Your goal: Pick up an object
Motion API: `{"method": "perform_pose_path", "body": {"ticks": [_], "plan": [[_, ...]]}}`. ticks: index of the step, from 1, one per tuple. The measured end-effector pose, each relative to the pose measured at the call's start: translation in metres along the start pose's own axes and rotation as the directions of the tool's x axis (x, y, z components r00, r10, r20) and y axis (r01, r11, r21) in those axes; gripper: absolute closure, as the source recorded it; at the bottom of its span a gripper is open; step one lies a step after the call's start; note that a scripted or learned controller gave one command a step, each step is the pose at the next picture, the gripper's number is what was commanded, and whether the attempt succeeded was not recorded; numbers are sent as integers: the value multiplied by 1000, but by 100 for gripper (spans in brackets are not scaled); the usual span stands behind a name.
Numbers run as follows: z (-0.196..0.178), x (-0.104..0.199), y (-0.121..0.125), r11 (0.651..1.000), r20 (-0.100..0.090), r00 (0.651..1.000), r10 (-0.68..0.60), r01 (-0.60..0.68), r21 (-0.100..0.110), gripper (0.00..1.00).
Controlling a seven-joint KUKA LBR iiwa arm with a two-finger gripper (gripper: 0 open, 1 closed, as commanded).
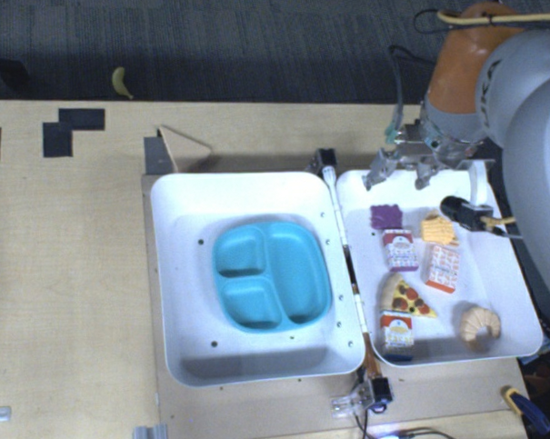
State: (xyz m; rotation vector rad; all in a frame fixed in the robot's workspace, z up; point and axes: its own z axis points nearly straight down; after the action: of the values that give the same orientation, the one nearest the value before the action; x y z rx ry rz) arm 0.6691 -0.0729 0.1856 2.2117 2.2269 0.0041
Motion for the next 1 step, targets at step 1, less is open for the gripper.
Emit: {"method": "perform_pose_path", "body": {"ticks": [1], "plan": [[90,-56,-16,1000,1,1000,3,-3,3,0]]}}
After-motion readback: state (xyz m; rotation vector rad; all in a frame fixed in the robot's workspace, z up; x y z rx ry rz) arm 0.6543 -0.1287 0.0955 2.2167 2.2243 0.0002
